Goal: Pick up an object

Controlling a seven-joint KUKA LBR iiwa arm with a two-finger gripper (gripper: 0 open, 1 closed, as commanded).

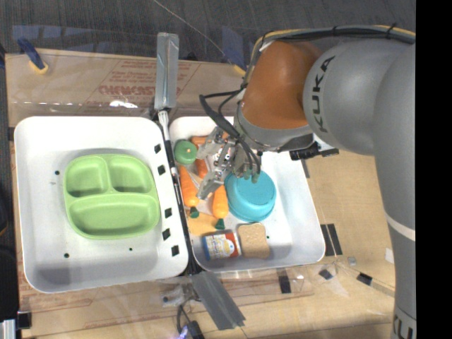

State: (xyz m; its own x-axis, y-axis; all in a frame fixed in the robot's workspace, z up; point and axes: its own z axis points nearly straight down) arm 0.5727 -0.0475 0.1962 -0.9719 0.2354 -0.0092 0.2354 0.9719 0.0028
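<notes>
The grey arm with its orange band [282, 83] looms over the right white bin [308, 221]. Its gripper [222, 164] hangs low among the clutter; whether it is clenched or released I cannot tell. Below it lie two orange carrots [220, 202], one round blue bowl [251, 196], one green ball [185, 150], one tan sponge block [254, 240] and one small labelled can [220, 245]. The left white bin [28, 189] holds one green divided plastic plate [111, 194].

Green tray [111, 194], blue bowl [252, 197]
</notes>
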